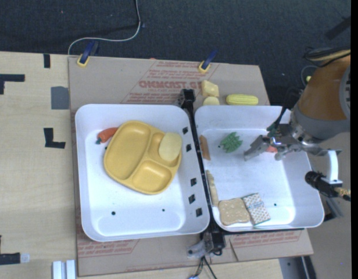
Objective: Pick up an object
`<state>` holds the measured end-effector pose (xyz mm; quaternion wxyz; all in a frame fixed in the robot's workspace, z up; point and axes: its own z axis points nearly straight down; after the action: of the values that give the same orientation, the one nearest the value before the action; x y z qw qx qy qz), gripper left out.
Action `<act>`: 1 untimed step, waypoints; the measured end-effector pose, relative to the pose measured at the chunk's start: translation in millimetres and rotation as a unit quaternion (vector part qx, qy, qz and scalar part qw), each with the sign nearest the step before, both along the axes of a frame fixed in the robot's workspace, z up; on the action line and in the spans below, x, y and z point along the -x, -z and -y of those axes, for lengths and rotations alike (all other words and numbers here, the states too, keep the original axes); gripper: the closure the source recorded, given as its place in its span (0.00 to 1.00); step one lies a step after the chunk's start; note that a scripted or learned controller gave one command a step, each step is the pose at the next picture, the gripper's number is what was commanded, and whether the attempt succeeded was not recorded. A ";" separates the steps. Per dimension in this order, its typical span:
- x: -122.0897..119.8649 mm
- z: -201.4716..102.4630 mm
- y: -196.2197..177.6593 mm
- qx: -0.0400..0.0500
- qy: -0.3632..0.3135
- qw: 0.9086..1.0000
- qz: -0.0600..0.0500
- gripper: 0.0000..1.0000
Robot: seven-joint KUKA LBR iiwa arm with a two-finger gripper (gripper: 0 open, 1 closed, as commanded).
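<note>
Gripper (261, 148) low over the right bin, green piece nearest

The gripper hangs over the far half of the right bin (301, 185), reaching in from the right with its dark tip slanting down and to the left. From this angle I cannot tell whether it is spread wide or drawn narrow, and nothing can be seen held in it.

Just left of that tip, apart from it, lies a green piece (231, 141) on the bin floor. It is a small, ragged, leafy-edged clump, dark green. It is only slightly longer than wide, its long axis slanting from upper right to lower left, and neither end reads as a point.

Along the bin's left wall lie two tan strips, one (204, 147) near the green piece and one (211, 186) nearer the camera. Both are slim, with long axes running along the wall.

At the near wall a pale, squarish cracker (233, 211) lies flat. Touching its right side is a patterned packet (257, 208), turned a little off square.

In the left bin (89, 173), a yellow divided tray (138, 158) lies askew with a pale yellow lump (169, 146) on its right part. An orange piece (107, 134) pokes out from under its far left edge.

On the cardboard (161, 80) behind the bins, a yellow corn cob (242, 100) lies with its long axis left to right. Two pale yellow bits (210, 88) sit just left of it. The counter (28, 173) shows on the left.
</note>
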<state>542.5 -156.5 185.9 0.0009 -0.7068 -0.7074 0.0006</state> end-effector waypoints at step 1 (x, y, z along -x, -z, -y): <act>-44.1 -23.9 104.6 0.002 -0.001 1.000 0.004 0.00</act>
<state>586.7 -132.6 81.3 -0.0032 -0.7060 -0.7082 -0.0003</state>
